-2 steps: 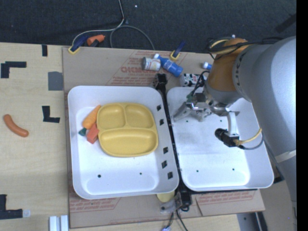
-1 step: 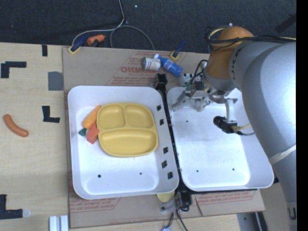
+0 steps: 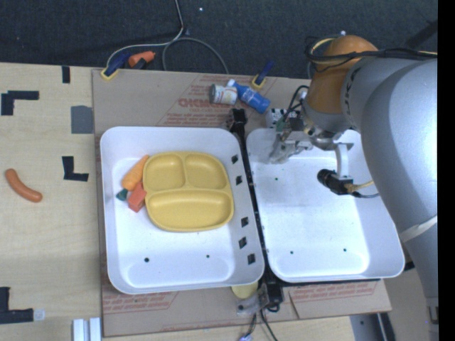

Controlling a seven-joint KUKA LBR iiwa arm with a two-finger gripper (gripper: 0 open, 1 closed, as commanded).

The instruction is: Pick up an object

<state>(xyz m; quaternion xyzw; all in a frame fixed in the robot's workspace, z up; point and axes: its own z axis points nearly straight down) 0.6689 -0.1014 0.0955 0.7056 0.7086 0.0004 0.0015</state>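
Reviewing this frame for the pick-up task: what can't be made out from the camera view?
- Tool: small and blurred at the right bin's far-left corner, so its opening and any contents can't be judged.
- Orange piece and red piece in the left bin: partly hidden by the yellow divided plate; shapes unclear.
- Blue-and-white item behind the bins: too small to identify.
- Arm: cut off by the right edge.

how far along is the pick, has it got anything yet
Nothing looks picked. The gripper sits low at the far edge of the right bin, no object visible in it. The yellow tray and carrot lie untouched in the left bin. Grasp and lift remain.
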